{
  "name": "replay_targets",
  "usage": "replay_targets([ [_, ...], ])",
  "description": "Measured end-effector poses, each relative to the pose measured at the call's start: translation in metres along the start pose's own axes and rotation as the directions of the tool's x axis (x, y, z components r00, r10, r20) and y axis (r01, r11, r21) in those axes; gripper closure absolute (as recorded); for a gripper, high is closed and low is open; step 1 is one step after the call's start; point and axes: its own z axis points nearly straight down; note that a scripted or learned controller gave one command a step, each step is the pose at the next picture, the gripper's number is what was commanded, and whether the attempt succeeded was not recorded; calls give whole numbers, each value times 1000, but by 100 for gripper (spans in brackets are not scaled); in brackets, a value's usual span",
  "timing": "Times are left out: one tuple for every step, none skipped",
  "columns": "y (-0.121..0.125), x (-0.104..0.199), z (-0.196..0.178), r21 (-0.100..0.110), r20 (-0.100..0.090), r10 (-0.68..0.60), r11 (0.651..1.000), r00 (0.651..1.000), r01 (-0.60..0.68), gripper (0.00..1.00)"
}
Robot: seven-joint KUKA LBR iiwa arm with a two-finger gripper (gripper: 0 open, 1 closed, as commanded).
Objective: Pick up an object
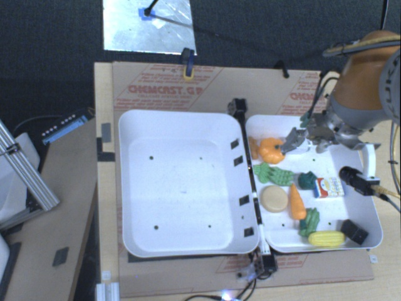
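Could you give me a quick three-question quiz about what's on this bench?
1. True or false: the gripper is above the right bin.
2. Which lies nearest the gripper: A) yellow corn B) orange pepper C) black block?
3. What lies directly left of the carrot?

Key: 1 true; 2 B; 3 the round beige bun.
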Motion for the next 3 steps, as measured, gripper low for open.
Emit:
replay_targets([
  [1,-4,127,0,-1,2,1000,1000,-2,0],
  [-46,-3,121,-4,0,3,1000,1000,-3,0],
  [-44,-2,110,-7,-1,0,1000,1000,0,100],
])
